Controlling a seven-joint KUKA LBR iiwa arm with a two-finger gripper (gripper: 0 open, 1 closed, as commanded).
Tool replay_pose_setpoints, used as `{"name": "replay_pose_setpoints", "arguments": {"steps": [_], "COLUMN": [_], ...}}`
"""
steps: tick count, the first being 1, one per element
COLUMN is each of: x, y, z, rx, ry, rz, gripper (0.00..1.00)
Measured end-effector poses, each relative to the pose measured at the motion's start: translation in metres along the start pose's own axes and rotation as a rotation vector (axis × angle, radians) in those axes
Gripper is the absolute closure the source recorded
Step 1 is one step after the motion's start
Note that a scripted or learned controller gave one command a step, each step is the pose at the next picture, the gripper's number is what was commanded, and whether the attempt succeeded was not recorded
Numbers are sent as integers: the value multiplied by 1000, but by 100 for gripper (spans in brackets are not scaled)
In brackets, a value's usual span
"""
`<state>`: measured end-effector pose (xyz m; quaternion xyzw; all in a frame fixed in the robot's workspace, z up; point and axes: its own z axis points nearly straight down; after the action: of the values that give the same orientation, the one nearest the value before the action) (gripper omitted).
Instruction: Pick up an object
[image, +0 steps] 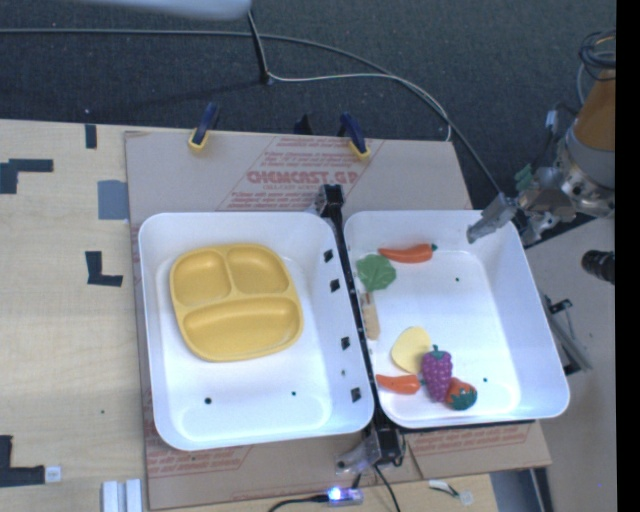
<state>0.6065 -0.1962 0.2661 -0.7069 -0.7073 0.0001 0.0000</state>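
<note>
1. Camera view: pincer (492, 222) hangs over the right bin's (520, 300) upper right rim; its state is hard to tell.
2. Just left of it lies an orange carrot (407, 254), then green leaf (375, 272).
3. Farther below-left: yellow piece (409, 349), purple grapes (437, 372).

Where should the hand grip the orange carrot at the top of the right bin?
Probably at mid-body of the long orange toy carrot, coming straight down, fingers closing across its narrow width. It lies flat, roughly left-right, thin enough to span. Bare floor lies on both long sides; the green leafy toy crowds only its left end.
</note>
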Motion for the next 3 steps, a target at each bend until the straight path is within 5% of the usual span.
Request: {"name": "replay_pose_setpoints", "arguments": {"steps": [2,3], "x": [64,118], "y": [-16,-7], "z": [-148,-177], "rx": [-7,-2], "ry": [0,1], "rz": [-3,68], "gripper": [0,0]}}
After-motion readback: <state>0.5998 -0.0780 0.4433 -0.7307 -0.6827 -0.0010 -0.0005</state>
